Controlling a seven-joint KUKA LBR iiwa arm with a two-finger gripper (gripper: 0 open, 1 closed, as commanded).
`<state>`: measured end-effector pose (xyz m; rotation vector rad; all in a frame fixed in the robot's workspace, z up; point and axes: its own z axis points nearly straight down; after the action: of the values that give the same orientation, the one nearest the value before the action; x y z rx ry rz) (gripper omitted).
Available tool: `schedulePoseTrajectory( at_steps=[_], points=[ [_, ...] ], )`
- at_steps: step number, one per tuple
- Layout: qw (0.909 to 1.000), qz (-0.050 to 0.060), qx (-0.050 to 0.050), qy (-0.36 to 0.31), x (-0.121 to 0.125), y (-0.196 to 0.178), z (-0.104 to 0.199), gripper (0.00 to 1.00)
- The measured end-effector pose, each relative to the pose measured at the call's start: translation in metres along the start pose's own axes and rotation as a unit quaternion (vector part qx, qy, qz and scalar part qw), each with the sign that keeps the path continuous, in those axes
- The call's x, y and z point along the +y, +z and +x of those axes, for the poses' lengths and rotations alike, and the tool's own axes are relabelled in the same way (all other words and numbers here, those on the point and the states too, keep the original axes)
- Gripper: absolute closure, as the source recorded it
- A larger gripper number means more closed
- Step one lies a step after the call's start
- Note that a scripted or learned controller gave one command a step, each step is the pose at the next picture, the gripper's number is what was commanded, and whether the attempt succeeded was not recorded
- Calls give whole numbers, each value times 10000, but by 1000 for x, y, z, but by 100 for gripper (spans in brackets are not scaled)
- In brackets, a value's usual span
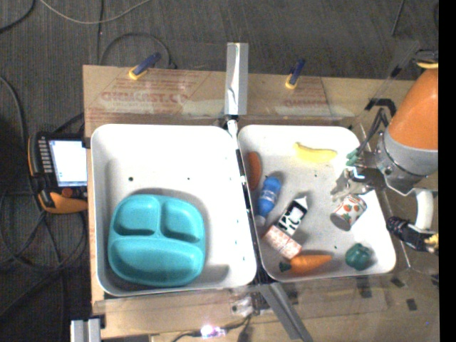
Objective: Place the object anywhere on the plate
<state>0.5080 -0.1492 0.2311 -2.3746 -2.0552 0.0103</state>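
Though its spread cannot be told, pincer [347,189] just above the small can [349,211], right bin [370,137].

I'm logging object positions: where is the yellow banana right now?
The yellow banana lies near the far wall of the right white bin, left of the gripper, up-right of the blue bottle.
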Motion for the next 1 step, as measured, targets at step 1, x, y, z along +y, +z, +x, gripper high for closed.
schedulePoseTrajectory(
  at_steps=[1],
  points=[
    [9993, 1, 15, -369, 5, 34, 108, 100]
  ],
)
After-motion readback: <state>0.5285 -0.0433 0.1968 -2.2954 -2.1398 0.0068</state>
